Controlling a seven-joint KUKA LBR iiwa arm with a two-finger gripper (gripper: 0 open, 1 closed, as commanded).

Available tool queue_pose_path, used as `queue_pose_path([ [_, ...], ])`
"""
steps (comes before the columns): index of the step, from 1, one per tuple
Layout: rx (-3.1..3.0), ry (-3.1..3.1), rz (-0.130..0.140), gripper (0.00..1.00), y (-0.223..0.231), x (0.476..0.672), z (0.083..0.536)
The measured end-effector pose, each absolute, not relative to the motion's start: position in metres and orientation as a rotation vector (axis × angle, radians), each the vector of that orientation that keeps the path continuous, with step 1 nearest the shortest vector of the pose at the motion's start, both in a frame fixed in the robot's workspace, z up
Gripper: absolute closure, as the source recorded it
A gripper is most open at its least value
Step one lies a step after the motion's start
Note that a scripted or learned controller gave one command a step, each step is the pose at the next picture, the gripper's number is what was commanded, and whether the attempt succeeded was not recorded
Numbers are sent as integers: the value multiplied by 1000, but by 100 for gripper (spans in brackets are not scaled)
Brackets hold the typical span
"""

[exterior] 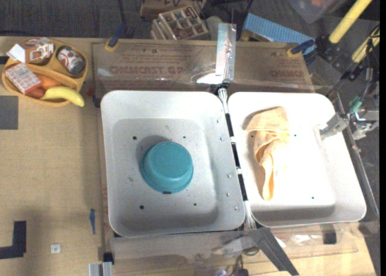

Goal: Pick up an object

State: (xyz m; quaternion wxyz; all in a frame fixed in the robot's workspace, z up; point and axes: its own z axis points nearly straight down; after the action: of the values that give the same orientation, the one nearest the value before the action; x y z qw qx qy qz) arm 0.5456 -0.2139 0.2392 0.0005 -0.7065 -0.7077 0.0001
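Two candidates here: a teal bowl [167, 166] sitting upside down near the middle of the left bin [114, 112], and a crumpled tan cloth [268, 145] in the right bin [344, 199], running from about 12 down to 6 o'clock. I'd say the cloth is the easier grab: come straight down on the bunched top fold and pinch a ridge. The domed bowl looks likely to slip. The end effector [338, 125] sits at the right bin's 3 o'clock rim, partly cut off and blurry, so I can't tell how wide it is.

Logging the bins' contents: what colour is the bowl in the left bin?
Teal; the bowl shows best in the camera view.
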Motion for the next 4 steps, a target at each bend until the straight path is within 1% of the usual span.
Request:
queue_pose_path([
  [1, -2046, -2387, -3, 0, -132, 540, 96],
  [2, -1886, -2531, -9, 0, -113, 560, 91],
  [3, -2016, -2414, -2, 0, -113, 533, 136],
  [4, -2042, -2400, -10, 0, -132, 604, 92],
])
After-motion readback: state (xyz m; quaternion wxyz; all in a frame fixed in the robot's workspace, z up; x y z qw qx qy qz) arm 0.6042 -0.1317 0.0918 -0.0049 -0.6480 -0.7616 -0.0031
